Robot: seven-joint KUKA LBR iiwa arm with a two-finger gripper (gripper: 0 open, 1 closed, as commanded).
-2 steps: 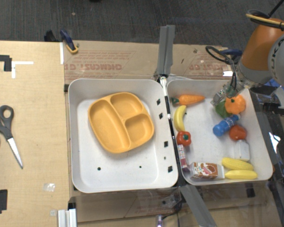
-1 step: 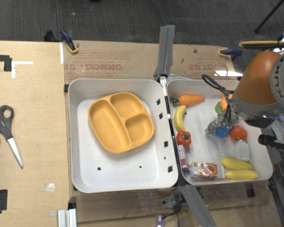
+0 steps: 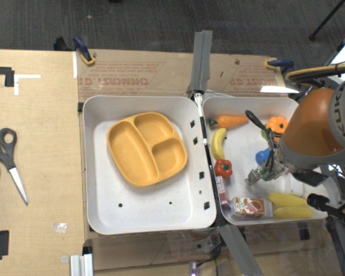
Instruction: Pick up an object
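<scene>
The right bin [image 3: 241,154] holds several toy foods. An orange carrot [image 3: 232,120] lies at the back, a yellow banana [image 3: 218,142] near the left wall, and a red tomato [image 3: 222,167] just below it. A blue piece [image 3: 263,156] sits mid-bin, with an orange piece [image 3: 278,125] and a black utensil [image 3: 257,121] behind it. A small printed carton [image 3: 250,207] and yellow corn [image 3: 291,199] lie along the front. My gripper [image 3: 259,175] hangs low over the bin floor, just in front of the blue piece, with nothing visibly in it.
The left bin [image 3: 98,171] holds a yellow divided plate [image 3: 147,148]. Scissors [image 3: 10,161] lie on the wooden bench at far left. The arm's orange band [image 3: 313,128] covers the right bin's right side.
</scene>
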